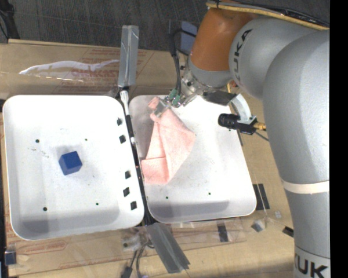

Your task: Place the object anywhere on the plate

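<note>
1. The arm (278,97) is cut off at the three o'clock edge and at the bottom edge.
2. The gripper (173,99) is small and partly buried in the pink cloth (169,146); its fingers can't be made out.
3. The right bin (232,198) has its twelve o'clock rim hidden behind the wrist.

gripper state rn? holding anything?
Gripper: jaws shut on the pink cloth, pinching its top corner; the rest hangs down into the right bin.
</note>
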